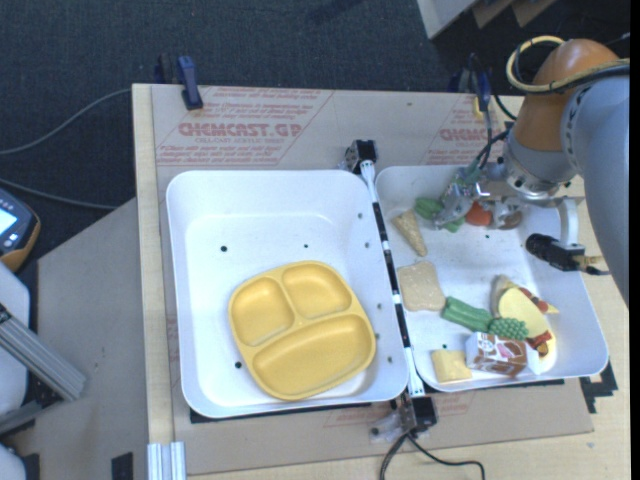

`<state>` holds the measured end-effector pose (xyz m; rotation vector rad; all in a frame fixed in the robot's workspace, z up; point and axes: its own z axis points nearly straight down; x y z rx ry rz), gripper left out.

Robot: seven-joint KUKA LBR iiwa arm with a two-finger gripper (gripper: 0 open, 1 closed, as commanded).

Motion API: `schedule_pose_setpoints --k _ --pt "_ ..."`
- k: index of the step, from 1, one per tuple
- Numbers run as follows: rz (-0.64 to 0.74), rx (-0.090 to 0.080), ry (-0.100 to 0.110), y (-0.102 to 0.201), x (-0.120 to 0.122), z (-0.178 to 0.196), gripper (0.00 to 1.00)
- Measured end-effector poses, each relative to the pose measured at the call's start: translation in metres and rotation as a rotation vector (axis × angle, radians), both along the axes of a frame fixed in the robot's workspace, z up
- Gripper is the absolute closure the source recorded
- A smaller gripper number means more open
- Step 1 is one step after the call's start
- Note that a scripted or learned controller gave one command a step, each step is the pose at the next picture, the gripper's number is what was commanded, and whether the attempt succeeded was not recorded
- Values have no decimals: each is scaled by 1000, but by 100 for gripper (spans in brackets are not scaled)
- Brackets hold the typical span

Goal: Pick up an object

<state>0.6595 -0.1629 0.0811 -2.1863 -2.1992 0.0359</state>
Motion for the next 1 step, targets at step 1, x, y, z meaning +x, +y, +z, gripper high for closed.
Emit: schedule_pose_setpoints --k 1 --pt "-4 10 -4 -37 0 0 0"
